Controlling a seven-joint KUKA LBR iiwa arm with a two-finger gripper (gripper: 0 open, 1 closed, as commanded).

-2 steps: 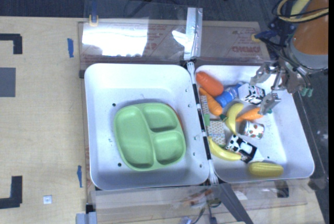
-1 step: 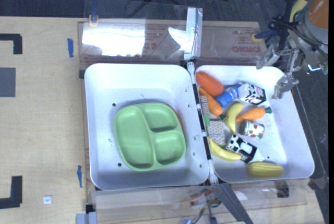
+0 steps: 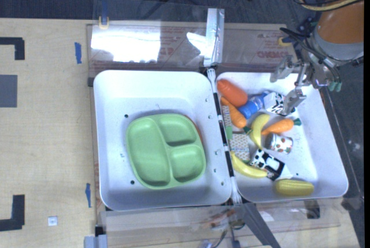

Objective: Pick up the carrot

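Over the right bin [image 3: 329, 171], the end effector [image 3: 296, 95] hangs — seemingly above the carrot [image 3: 280, 125].

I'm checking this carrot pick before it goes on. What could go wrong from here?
The carrot lies in a tight pile in the right bin, touching a banana, so the claw might nudge or catch the banana instead. Other orange pieces lie nearby, and the claw could go for the wrong one. The claw hangs above the pile's far edge, not over the carrot.
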